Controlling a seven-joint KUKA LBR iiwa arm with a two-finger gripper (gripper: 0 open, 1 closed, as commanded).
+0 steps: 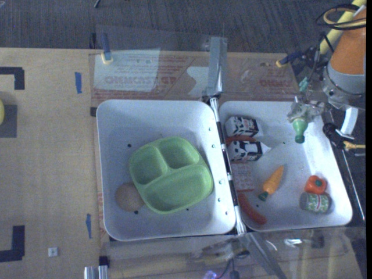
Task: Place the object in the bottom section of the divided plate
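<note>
Nearest you, at the front rim of the right bin (343, 217), lie a red pepper (251, 209) and a small can (315, 202). A carrot (272, 181), a tomato (316, 183) and two milk cartons (243, 138) lie further back. Your gripper (300, 121) hangs over the bin's far corner, pinching a small green object (299, 128). The divided plate (170, 174) waits in the left bin (110, 127), its bottom section unfilled; carry and release remain.

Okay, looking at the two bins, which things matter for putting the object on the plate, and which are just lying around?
Job: green divided plate in left white bin; small green item at gripper.

Lying about: two cow-print milk cartons, orange carrot, red pepper, orange tomato, labelled can, tan ball.
</note>
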